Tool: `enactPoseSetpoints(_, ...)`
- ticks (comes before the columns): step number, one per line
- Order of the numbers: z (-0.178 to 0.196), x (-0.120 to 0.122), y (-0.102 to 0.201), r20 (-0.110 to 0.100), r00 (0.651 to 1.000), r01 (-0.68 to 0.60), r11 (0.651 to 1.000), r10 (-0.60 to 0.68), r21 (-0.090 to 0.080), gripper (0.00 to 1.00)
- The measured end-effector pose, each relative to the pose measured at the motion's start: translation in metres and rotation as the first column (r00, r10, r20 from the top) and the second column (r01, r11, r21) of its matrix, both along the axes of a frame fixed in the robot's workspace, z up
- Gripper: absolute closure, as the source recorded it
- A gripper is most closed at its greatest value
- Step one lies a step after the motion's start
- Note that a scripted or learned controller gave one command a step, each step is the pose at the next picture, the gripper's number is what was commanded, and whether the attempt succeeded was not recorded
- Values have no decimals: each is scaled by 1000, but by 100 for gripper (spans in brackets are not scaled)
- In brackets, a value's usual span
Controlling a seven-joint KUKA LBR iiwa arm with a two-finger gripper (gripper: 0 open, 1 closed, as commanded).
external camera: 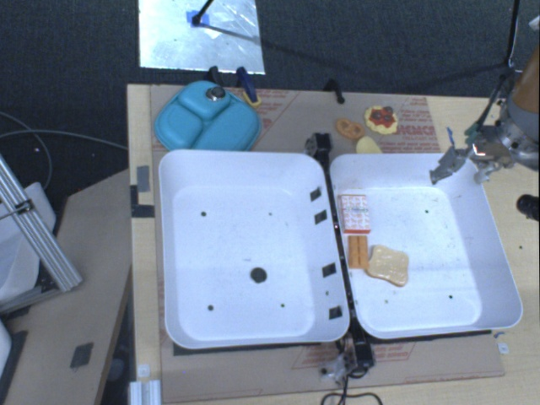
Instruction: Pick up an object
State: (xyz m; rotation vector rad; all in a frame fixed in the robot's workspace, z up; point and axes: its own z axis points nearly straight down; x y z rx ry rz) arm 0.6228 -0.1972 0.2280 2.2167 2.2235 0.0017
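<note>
Grey two-finger gripper (460, 164) at the right edge, above the far right corner of the right shallow white plastic bin (498, 251); fingers spread apart, nothing between them, though detail there is small and somewhat blurred. Orange band of the arm (530, 91) just visible above, at the frame edge.

Within the right bin, near its left wall: a small white card with red print (354, 213), lying flat. Just below it, a narrow orange stick-shaped piece (358, 251), touching or almost touching a pale tan toast-shaped slice (389, 265) to its right. All three well apart from the gripper.

Left shallow white plastic bin (181, 226) side by side with the right one, bearing a dark round spot (258, 275) near its middle.

Beyond the bins, on the brown cardboard bench top (287, 108): a light blue moulded plastic container with a metal knob (207, 118) at the far left; a small orange-brown pretzel-like piece (348, 128), a round yellow piece with red topping (381, 119), and a pale yellow rounded piece (368, 146) just beside the right bin's far rim.

Farther off, a shiny silver sheet (201, 22) on dark carpet.
</note>
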Motion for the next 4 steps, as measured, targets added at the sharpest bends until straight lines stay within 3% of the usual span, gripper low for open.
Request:
enactPoseSetpoints(1,-114,48,52,-1,1000,-7,1000,7,2,0)
enactPoseSetpoints(2,-121,-2,42,-5,1000,3,1000,-3,1,0)
enactPoseSetpoints(3,-143,36,113,4,1000,-6,1000,6,-4,0)
enactPoseSetpoints(4,-141,-4,105,5,1000,2,1000,-2,-2,0)
